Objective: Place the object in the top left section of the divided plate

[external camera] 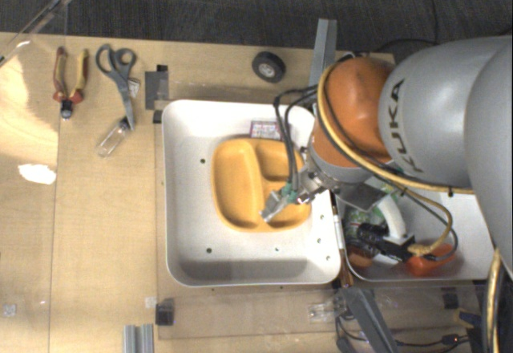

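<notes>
Plate (240, 179): one, yellow, divided, in the left bin (188, 207).
Gripper (276, 205): one, over the plate's near right part; whether it is released or grasping, I cannot tell.
Object: cannot tell where.
Bins: two.
Scissors (120, 79): one pair, far left.
Pliers (68, 80): one pair, far left.

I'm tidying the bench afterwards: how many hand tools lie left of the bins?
2: red-handled pliers nearest the left edge, grey-handled scissors just right of them. The arm may hide others.
</notes>
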`<state>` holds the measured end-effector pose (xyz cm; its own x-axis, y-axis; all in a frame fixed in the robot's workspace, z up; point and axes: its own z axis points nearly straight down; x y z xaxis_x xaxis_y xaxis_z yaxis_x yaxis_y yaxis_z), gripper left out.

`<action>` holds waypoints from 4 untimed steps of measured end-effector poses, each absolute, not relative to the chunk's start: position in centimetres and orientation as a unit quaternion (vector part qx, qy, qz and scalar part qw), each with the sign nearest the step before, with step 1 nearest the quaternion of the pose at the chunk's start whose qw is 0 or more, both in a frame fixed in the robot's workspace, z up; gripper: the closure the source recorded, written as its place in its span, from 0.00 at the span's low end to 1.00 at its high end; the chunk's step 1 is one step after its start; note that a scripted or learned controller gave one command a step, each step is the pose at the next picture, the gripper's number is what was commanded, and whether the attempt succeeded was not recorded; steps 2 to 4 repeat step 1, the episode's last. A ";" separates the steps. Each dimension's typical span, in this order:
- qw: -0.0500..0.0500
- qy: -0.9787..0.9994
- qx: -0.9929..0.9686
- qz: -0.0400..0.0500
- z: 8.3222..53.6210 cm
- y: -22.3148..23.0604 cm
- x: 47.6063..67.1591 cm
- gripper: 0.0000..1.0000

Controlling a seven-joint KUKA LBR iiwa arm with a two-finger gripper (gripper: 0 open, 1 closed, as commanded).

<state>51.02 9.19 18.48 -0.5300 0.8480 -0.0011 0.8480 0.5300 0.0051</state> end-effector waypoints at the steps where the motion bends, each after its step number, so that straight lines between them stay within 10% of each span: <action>1: 0.004 0.875 0.484 0.004 19.6 9.2 51.3 1.00; 4: 0.004 0.875 0.484 0.004 19.6 9.2 51.3 1.00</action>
